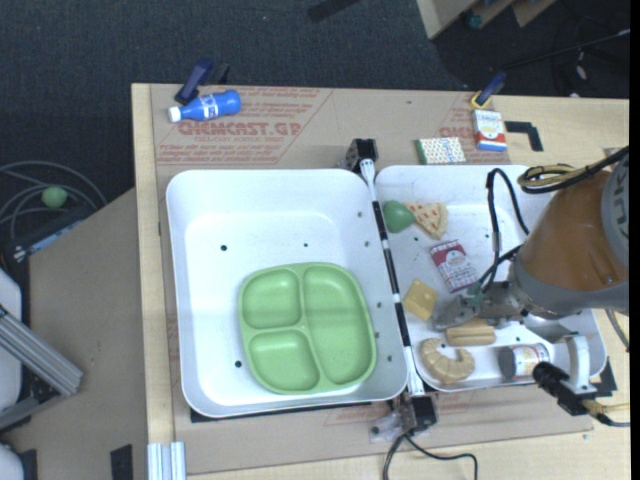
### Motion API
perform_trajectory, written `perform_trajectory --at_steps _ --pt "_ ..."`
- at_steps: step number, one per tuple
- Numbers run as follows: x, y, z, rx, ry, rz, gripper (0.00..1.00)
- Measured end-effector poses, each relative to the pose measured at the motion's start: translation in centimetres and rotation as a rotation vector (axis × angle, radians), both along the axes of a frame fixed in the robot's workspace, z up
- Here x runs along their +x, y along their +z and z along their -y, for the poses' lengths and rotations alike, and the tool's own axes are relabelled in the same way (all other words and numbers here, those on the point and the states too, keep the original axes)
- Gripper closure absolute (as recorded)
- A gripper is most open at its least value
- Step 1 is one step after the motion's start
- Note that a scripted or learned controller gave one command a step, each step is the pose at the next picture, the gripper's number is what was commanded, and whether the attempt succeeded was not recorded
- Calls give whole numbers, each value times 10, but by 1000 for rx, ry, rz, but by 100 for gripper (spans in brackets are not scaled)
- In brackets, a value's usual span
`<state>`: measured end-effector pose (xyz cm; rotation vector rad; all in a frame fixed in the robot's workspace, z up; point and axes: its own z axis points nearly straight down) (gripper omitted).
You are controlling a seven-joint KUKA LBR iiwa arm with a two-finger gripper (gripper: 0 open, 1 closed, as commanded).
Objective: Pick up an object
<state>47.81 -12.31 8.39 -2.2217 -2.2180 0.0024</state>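
Gripper is hanging low in the right bin, its opening unclear, among a croissant, hotdog and cheese wedge; crowding is risking a clipped neighbour or miss.

Pale wooden bench on dark carpet, grey cables coiled at left

We count two white bins: one green divided plate in the left one, about seven small bits in the right one, mostly toy food, like the croissant at 6 o'clock.
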Motion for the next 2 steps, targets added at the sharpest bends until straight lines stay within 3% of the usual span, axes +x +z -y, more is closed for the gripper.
perform_trajectory --at_steps 1,2 --pt "1 10 -1 0 0 3 100" --pt "53 101 -84 1 3 4 100"
